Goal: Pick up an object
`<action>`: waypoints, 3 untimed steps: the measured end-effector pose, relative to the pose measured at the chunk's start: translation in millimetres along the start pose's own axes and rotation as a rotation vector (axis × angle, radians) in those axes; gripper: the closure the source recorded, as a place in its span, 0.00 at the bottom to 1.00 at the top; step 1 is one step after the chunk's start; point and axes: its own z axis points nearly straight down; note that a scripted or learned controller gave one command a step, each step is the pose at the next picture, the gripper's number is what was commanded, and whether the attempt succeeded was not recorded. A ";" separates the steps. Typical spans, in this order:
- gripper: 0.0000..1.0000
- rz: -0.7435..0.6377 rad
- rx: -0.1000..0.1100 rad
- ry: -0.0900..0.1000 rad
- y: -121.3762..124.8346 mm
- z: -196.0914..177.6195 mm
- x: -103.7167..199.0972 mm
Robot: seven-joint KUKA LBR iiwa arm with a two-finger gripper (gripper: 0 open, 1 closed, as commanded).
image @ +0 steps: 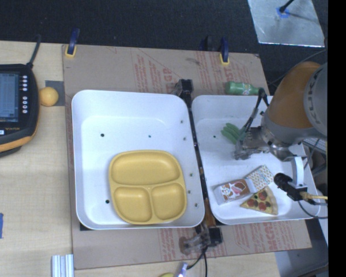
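My gripper [243,150] reaches down into the right bin [210,154] from the right, its tip low near the bin floor. Just up and left of the tip lies a green object [230,133], touching or nearly touching the gripper. A small flat box with a red and white label [243,186] lies toward the bin's front. Beside it rests a pizza slice toy [261,201]. Whether anything sits between the gripper's tips cannot be made out from this angle.
The left bin [92,126] holds a yellow divided tray [147,186]. A green item [240,88] lies on the cardboard behind the right bin. A tablet [8,105] and a yellow ball [48,96] sit at far left. Cables trail at the right bin's right edge.
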 end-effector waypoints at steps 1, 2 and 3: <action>1.00 0.004 -0.006 0.002 -9.9 -105.3 9.4; 0.00 0.005 -0.003 0.002 -10.8 -103.8 9.5; 0.00 0.005 -0.003 0.003 65.2 -66.9 5.7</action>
